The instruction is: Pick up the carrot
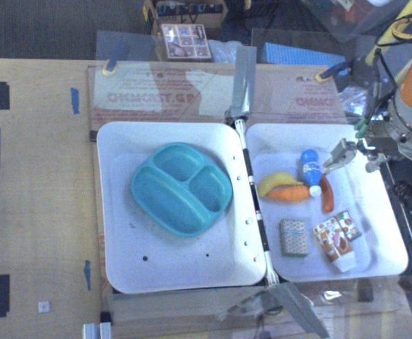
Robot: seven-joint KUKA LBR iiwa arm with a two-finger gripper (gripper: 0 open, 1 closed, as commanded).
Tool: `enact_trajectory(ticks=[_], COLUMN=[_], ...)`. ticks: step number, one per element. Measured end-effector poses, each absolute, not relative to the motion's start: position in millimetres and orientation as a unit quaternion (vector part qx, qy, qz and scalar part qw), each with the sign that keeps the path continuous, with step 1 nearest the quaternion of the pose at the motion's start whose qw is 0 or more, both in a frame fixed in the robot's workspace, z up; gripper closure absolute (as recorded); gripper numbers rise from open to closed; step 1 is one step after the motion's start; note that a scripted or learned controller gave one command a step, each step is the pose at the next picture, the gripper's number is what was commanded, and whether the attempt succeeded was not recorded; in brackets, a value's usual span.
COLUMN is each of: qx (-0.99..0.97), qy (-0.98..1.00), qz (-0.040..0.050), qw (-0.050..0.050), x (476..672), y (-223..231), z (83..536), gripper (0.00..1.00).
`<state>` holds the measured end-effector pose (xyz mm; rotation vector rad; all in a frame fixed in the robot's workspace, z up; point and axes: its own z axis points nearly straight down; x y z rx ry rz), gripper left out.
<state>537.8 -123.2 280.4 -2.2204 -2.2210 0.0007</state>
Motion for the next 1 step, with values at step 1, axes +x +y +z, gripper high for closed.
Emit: enact_trajectory(ticks=[1], qx=[-0.541], qy=[-0.841], qz=[0.0], qw=[0.001], x=[519.5], y=[-80.7], z=[202.1], gripper=[0.0])
